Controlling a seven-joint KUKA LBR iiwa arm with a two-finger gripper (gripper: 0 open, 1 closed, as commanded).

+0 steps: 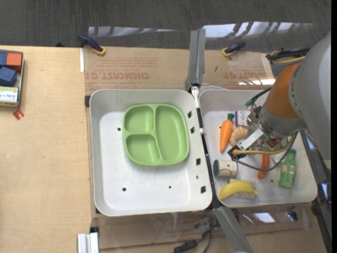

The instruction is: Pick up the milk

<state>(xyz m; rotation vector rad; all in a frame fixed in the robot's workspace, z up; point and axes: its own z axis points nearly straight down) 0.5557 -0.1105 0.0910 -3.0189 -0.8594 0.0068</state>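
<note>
Hand low over right bin; open or closed, can't tell. Milk near hand, camera side, not held. Carrot just beside hand; banana beyond milk.

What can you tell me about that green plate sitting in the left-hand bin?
The green plate is a pale lime, rounded-rectangle dish that looks like smooth plastic. Raised ridges split it into three compartments: one long one on the view's right side and two smaller ones on the left. It lies flat and right way up on the floor of the left white bin, towards the far side, apart from the walls.
</note>
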